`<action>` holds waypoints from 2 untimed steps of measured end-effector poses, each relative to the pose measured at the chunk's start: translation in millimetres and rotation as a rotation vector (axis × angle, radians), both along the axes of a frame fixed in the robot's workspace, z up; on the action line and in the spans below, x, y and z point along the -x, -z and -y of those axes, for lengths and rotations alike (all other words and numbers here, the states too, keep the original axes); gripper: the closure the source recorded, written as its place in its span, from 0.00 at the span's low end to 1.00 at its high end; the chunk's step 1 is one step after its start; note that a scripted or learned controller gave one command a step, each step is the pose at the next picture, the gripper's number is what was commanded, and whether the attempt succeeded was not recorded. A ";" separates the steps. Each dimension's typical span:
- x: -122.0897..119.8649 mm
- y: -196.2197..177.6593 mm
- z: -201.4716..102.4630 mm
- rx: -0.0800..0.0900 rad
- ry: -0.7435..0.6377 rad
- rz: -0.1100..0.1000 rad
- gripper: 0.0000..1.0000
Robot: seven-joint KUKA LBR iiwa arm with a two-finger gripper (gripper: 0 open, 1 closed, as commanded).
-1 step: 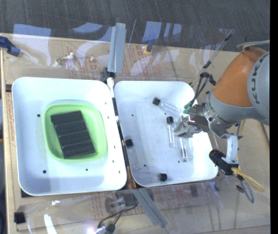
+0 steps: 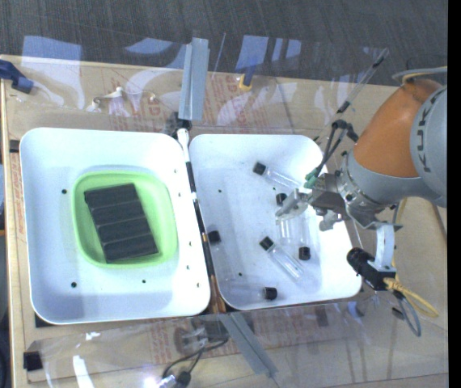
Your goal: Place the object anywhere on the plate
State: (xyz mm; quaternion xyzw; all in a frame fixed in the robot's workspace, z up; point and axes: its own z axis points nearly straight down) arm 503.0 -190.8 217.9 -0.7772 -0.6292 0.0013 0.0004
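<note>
Arm (image 2: 392,148) hides gripper (image 2: 295,204); dark object (image 2: 121,221) on plate (image 2: 81,208)

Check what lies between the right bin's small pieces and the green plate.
The two bins' raised rims meet between them. The small black pieces and clear tubes lie in the right bin, the green plate in the left, with a dark ridged block already on it. The claw hovers over the right bin.
</note>
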 end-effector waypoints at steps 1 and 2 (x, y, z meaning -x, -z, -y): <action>-7.1 -76.2 13.3 -0.002 0.093 0.001 0.00; 25.9 -225.1 -6.5 -0.001 0.131 0.002 0.00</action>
